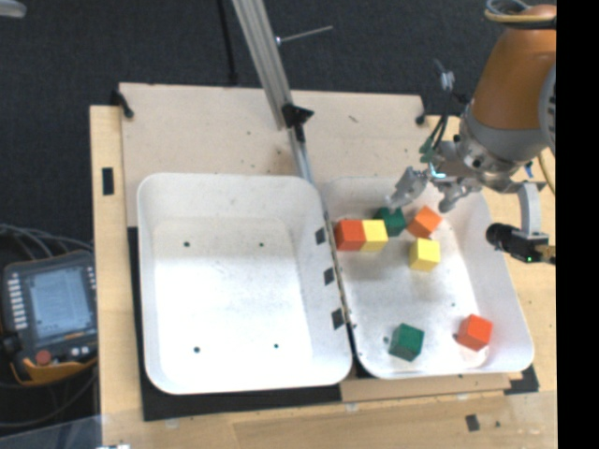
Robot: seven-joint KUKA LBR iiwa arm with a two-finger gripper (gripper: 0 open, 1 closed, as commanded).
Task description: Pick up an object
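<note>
Green block (406, 340) and five others in right bin (496, 279), tool (430, 191) above, fingers apart.

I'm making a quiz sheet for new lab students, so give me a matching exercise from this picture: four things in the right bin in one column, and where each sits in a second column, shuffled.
Things:
1. gripper
2. lone green block
3. lone orange block
4. orange and yellow pair

Places:
A. near corner of the right bin, on the arm's side
B. near edge of the right bin, close to the divide between bins
C. above the far part of the right bin, over the cluster of blocks
D. touching side by side, next to the divide

Pairs: 1-C, 2-B, 3-A, 4-D
</note>
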